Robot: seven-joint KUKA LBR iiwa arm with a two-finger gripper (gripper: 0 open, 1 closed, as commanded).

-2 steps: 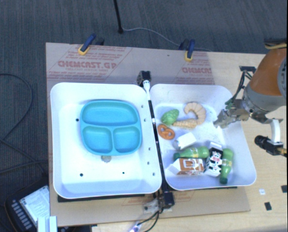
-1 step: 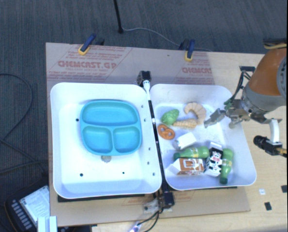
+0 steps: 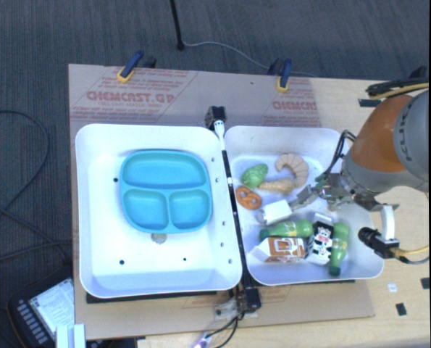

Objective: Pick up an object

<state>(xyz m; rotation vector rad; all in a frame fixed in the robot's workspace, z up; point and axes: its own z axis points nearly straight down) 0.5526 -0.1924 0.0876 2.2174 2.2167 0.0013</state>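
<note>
In the right bin (image 3: 311, 135), beside the left one, there's quite a crowd, so let's count. Two white bins sit side by side on the bench, and the left bin (image 3: 92, 194) carries one blue divided tray (image 3: 164, 191) with three compartments. Over in the right bin: one green leafy piece (image 3: 255, 174) near the shared wall, one orange pretzel-like ring (image 3: 248, 198) just below it, one tan curled croissant shape (image 3: 293, 164) toward the far side, and one pale beige stick (image 3: 278, 186) lying just beneath that curl. One white block (image 3: 277, 211) sits in the middle of the bin. Nearer the front rim, one green bottle (image 3: 286, 229) lies on its side, one orange-and-white carton (image 3: 285, 247) rests just in front of it, one black-and-white cow-patterned box (image 3: 321, 241) sits to the carton's right, and one slim green piece (image 3: 337, 249) lies against that box.

The gripper (image 3: 311, 193) reaches in from the right bin's right wall, low among the objects, its metal fingers pointing toward the white block. Whether they are spread or closed, I cannot tell. The white block lies just beside the fingertips, on the side toward the shared wall; the pale stick is close on the far side, the green bottle close on the front side.
</note>
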